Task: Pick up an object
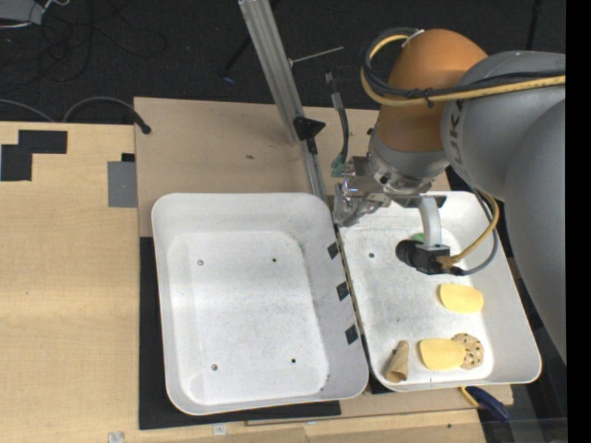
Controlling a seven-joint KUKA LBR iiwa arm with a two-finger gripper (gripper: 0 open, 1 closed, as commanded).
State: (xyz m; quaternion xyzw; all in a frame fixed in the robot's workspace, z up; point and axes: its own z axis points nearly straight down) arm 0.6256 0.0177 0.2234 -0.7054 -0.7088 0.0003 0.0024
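The arm reached in from the right, with the gripper (355, 201) positioned over the upper left corner of the right bin (388, 275), just beside the wall shared with the left bin (175, 247). The state of the gripper could not be determined at this resolution, and no object was seen in it. The candidate objects lay in the lower half of the right bin: a yellow oval piece (460, 298), a yellow flat piece (439, 353) touching a cookie (469, 350), and a cone-shaped piece (398, 361) near the lower left corner. All of them lay toward the near edge of the bin from the gripper, well apart from it. The cone-shaped piece had its long axis running roughly up and down the view, slightly tilted, tip upward. A black fitting (420, 254) stood between the gripper and the yellow oval piece. In judgement, the pick had not yet begun.
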